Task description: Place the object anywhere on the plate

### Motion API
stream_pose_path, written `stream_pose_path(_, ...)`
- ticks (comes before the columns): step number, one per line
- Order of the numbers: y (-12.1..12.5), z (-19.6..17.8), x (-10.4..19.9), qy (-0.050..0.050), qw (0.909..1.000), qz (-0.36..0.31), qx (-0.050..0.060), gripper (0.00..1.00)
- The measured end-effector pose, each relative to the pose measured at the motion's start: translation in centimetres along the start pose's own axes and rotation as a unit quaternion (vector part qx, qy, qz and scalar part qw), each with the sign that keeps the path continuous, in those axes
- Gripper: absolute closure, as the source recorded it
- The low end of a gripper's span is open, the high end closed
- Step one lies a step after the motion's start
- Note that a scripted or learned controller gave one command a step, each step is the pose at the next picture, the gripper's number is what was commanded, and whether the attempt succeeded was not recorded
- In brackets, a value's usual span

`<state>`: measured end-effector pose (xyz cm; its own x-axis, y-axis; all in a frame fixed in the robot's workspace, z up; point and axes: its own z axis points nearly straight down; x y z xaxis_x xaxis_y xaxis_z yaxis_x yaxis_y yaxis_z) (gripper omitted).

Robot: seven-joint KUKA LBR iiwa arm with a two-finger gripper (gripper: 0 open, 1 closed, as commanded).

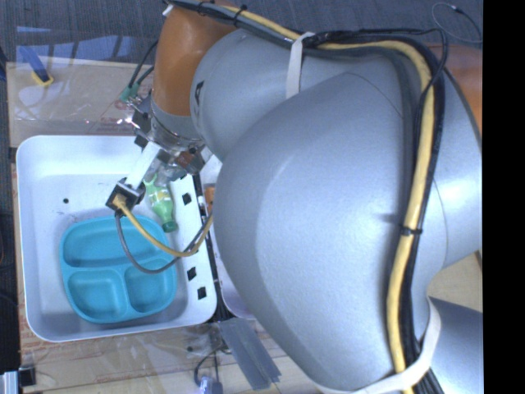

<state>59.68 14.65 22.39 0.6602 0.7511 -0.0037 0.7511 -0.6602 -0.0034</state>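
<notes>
A blue divided plate (115, 273) with three compartments lies in the left white bin (41, 187). My gripper (162, 194) reaches down from the orange-banded wrist over the plate's far right corner. It is shut on a small green bottle-shaped object (165, 210), which sits between its fingers with the pale green end pointing down. That end hangs at the plate's rim. A yellow cable (139, 235) loops from a small black connector (125, 195) across the plate's far compartment.
The grey arm body (344, 212) covers the right bin and most of the bench. The bin's right wall (197, 261) carries black square marks. Clear plastic sheeting and a yellow-blue item (37, 68) lie behind the left bin.
</notes>
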Motion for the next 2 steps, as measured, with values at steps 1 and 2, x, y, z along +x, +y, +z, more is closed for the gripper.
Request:
stream_pose_path(1,-0.1,0.0,0.0,0.0,1.0,0.0,0.0,0.0)
stream_pose_path(2,1.9,-1.2,-2.4,0.001,0.9774,0.211,-0.001,0.0)
